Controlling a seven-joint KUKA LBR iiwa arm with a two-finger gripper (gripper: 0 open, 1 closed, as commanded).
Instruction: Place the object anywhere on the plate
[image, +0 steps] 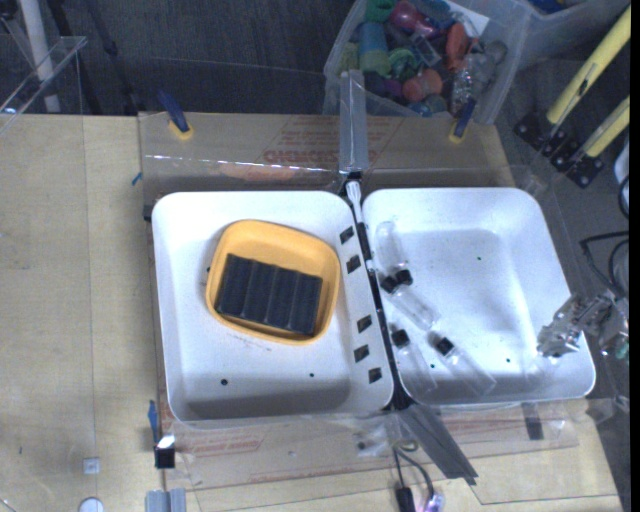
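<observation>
Currently the black object (271, 295) rests on the yellow plate (225, 250) (left bin); end effector (565, 335) possibly far right, finger state indeterminate.

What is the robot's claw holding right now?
Nothing that I can see. The gripper sits at the right bin's right edge, and the black object already lies on the yellow plate.
</observation>
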